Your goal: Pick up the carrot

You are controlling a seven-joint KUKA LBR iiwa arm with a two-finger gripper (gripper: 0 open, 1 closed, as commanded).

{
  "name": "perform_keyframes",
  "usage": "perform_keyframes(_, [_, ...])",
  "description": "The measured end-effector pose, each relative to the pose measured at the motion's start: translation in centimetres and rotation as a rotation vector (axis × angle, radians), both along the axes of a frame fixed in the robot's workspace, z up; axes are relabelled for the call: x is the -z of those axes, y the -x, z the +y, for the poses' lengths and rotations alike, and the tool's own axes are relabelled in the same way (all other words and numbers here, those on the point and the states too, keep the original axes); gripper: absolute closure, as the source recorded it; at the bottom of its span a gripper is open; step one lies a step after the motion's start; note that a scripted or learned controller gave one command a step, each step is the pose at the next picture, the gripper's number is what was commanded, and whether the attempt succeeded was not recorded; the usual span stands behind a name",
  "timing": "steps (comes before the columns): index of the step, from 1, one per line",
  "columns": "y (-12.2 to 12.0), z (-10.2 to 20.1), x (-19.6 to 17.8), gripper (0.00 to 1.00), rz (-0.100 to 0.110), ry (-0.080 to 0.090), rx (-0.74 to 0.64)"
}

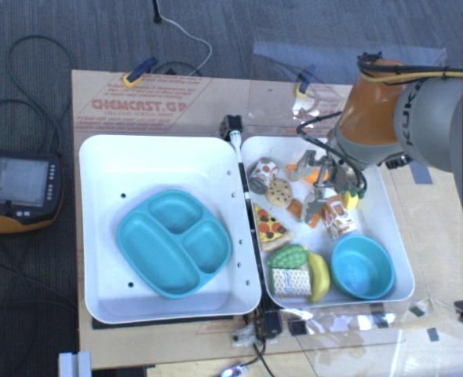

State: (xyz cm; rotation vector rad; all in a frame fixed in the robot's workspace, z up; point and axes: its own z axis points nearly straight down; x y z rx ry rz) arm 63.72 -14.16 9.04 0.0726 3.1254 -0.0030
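In the right bin (396, 234), my gripper (312, 184) hangs low over the toy food at the bin's back middle. Its grey fingers (305, 164) are spread apart, one toward the bin's back and one toward its front. An orange piece that looks like the carrot (319, 176) lies in the gap between them, partly hidden by the gripper body. I cannot tell whether either finger touches it. More small orange pieces (295, 208) lie just in front of the gripper.
Around the gripper lie a cookie (278, 192), a can (261, 173), a pizza slice (269, 228) and a small carton (340, 220). A blue bowl (362, 267), banana (319, 276) and green toy (288, 256) sit nearer the front. The left bin (106, 171) holds a blue divided plate (175, 242).
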Motion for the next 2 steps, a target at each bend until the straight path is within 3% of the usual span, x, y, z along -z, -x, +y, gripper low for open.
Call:
perform_keyframes(1, [-0.3,0.0,-1.2,1.00,-0.009,0.005,-0.001])
perform_keyframes(2, [-0.7,5.5,-9.5,1.00,0.008,-0.005,0.232])
